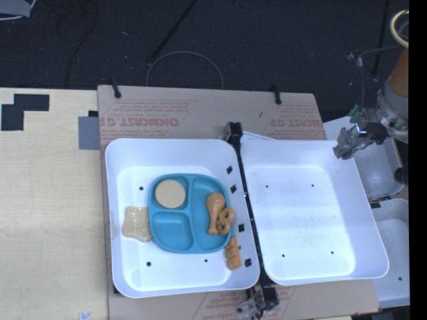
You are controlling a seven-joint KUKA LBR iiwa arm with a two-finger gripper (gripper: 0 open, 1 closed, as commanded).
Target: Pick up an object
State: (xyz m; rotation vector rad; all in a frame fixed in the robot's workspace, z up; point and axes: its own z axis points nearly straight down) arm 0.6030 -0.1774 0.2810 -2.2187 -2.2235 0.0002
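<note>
Gripper (349,141) hanging at the far right corner of the right bin (363,205) — fingers too small and dim to call. Over in the left bin (123,179): blue plate (180,235) carrying a round cracker (169,193) and a pretzel (219,213). Toast (137,223) touching the plate's left edge — small brown piece (232,253) just beside its near right corner.

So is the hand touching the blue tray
Apart. The camera view shows the hand over the right bin's far corner, with the blue tray in the left bin.
</note>
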